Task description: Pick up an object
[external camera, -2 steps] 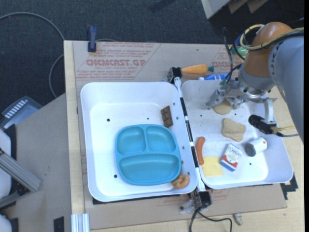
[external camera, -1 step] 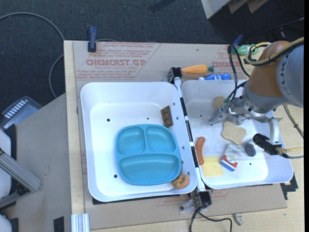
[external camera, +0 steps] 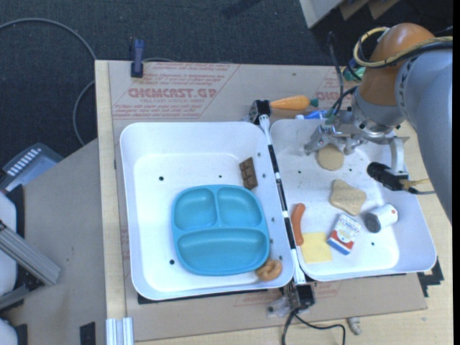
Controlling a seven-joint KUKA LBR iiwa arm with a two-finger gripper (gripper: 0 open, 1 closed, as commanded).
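Round tan cookie (external camera: 330, 158) in the far part of the right bin (external camera: 410, 261), directly under the jaws (external camera: 335, 138), possibly touching; can't tell jaw state, wide or narrow, from this angle. Nearer than the cookie: tan bread slice (external camera: 348, 196), then small carton (external camera: 344, 234), yellow cheese square (external camera: 316, 248), and orange sausage (external camera: 297, 223) by the dividing wall. Black-and-white cylinder (external camera: 380, 217) just right of the bread. Left of the cookie, in the left bin (external camera: 144, 149): blue divided plate (external camera: 219, 229), brown chocolate piece (external camera: 248, 172), pretzel (external camera: 270, 269). Carrot (external camera: 290, 103) on the surface beyond both bins.
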